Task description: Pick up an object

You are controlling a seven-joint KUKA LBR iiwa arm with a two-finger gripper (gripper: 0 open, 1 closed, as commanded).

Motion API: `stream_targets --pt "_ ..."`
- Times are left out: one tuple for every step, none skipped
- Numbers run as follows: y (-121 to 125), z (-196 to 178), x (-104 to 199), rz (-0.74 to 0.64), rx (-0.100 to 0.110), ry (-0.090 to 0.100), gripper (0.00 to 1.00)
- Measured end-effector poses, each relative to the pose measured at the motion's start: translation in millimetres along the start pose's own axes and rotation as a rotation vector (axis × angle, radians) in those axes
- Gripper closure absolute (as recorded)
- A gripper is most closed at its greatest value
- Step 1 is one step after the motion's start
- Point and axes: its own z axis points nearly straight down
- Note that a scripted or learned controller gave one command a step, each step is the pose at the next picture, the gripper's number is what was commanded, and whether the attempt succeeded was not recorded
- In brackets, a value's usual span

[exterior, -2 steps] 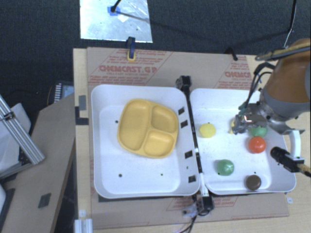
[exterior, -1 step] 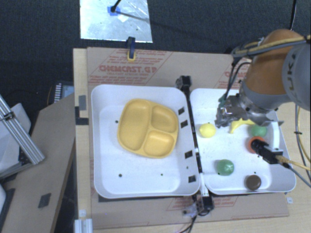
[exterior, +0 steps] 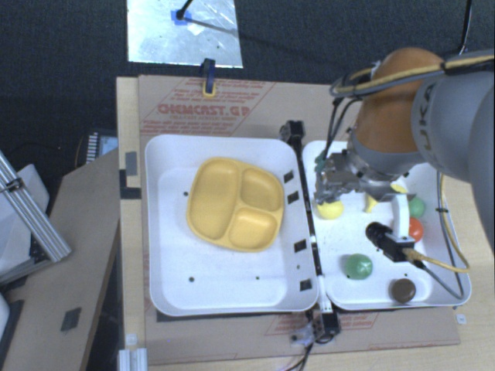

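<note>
My gripper (exterior: 331, 190) hangs low over the left part of the right bin (exterior: 340, 300), reaching in from the right. Directly under its tip lies a small yellow round object (exterior: 330, 209), touching or almost touching it. A green round object (exterior: 358, 266) lies nearer the front of the bin, and a brown round one (exterior: 402, 290) sits at the front right. A red object (exterior: 416, 229) and a green one (exterior: 418, 205) lie by the right wall, partly hidden by the arm. A yellow piece (exterior: 371, 203) peeks out beneath the wrist.
The left bin (exterior: 166, 284) holds a yellow divided plate (exterior: 234, 203) near its middle. A black divider with clips (exterior: 303, 207) runs between the two bins. The bulky grey and orange arm (exterior: 418, 107) covers the back of the right bin.
</note>
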Motion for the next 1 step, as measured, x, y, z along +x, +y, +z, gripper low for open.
stream_targets --pt "9.6 -13.1 53.0 0.0 -0.002 0.0 1.0"
